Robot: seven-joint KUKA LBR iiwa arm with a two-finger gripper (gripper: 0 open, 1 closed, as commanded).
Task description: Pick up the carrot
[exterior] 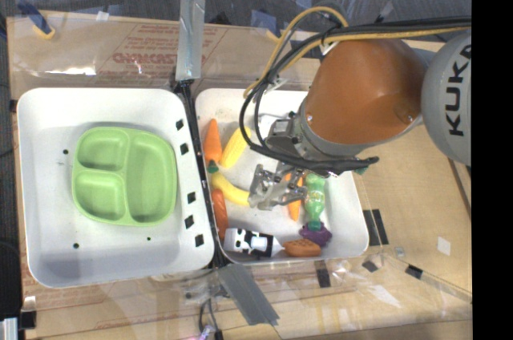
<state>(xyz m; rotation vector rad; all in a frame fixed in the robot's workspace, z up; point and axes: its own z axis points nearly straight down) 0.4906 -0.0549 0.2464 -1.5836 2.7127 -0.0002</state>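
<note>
The pincer (272, 192) hangs low in the right bin (349, 206), whether apart or together I cannot tell; the carrot (212, 139) lies far-left beside a banana (233, 147).

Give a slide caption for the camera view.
Gripper low in the right bin, carrot lying by its left wall.

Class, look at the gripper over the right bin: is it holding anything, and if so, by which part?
It cannot be told. The gripper sits low among the toys in the right bin, away from the carrot.
</note>
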